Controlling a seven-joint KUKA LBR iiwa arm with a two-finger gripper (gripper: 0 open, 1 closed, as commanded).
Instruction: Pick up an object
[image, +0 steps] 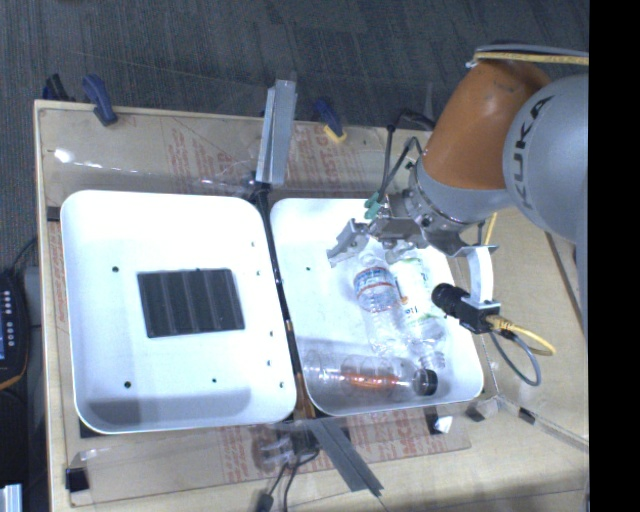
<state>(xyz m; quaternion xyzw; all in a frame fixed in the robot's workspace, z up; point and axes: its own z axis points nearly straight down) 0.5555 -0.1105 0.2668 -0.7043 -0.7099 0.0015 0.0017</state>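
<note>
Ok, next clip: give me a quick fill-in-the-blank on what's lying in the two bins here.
1. The dark ribbed tray lies in the ___ bin.
2. Both clear plastic bottles lie in the ___ bin.
3. The gripper is above the ___ bin.
4. The band on the arm is ___.

Missing words: left; right; right; orange

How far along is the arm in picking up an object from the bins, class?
Done: the gripper sits low over the right white bin, at the cap end of an upright-lying clear plastic water bottle. In hand: nothing visibly between its fingers. Left: gripping and lifting; this bottle and a second clear bottle with reddish contents both lie in the bin.
</note>
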